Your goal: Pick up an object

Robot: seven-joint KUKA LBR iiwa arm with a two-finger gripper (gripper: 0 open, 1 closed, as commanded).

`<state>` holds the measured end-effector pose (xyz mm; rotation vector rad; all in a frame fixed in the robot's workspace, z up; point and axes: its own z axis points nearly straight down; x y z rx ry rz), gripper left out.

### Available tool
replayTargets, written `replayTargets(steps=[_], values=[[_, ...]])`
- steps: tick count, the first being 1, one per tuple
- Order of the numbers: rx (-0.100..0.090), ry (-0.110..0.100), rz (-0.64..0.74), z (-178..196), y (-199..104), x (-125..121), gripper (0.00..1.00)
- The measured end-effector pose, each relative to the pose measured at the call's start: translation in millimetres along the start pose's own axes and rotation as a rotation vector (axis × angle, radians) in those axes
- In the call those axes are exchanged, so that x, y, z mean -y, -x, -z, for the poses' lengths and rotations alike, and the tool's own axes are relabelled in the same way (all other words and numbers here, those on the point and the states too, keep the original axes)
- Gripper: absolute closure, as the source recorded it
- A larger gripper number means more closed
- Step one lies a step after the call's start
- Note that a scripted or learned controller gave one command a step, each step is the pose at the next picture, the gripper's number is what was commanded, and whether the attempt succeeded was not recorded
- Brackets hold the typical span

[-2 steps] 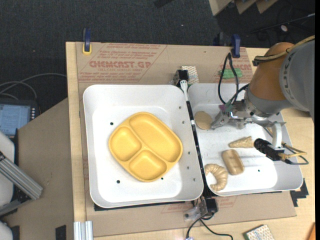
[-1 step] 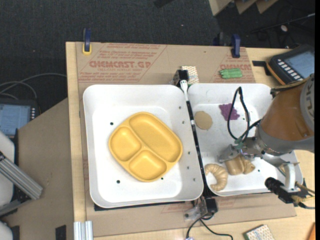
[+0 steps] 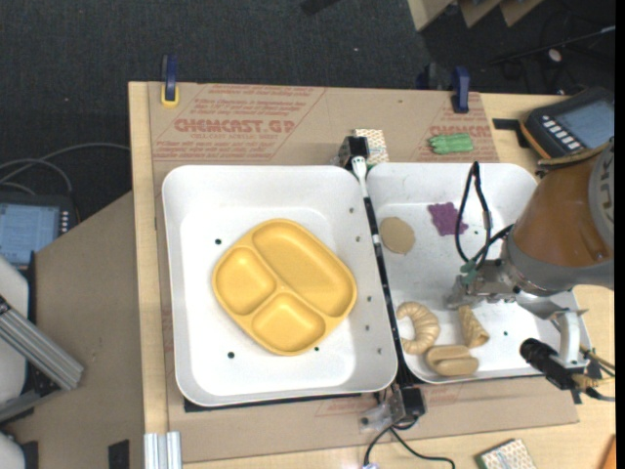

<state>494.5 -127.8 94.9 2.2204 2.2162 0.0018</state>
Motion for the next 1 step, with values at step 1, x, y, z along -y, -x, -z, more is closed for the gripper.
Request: replayTargets(steps=[1], values=[[-0.005, 0.009, 0.013, 95.6, -88.6, -33.9, 1.0]])
